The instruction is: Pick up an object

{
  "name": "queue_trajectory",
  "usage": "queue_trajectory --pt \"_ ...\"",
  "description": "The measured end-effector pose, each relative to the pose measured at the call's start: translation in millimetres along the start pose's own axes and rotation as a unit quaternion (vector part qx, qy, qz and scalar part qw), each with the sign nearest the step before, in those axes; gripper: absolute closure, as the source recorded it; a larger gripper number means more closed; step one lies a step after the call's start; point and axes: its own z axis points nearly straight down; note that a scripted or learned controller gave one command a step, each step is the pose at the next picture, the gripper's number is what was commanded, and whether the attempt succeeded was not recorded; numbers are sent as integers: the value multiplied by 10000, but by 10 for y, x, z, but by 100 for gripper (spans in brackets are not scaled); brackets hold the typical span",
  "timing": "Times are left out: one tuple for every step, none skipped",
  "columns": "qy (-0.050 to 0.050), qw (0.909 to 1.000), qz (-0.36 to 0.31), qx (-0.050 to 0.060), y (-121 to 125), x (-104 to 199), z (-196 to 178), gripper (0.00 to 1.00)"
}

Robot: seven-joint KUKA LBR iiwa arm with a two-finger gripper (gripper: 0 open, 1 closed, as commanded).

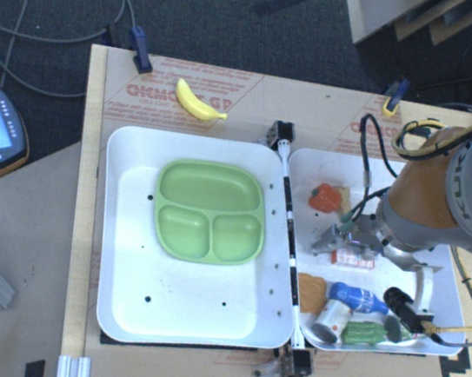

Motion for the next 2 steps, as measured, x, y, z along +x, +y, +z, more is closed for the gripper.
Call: queue_trajectory --pt "-7 10000 -8 -21 497 56 -10 0" --pt "-4 10000 -11 -13 787 52 -7 0"
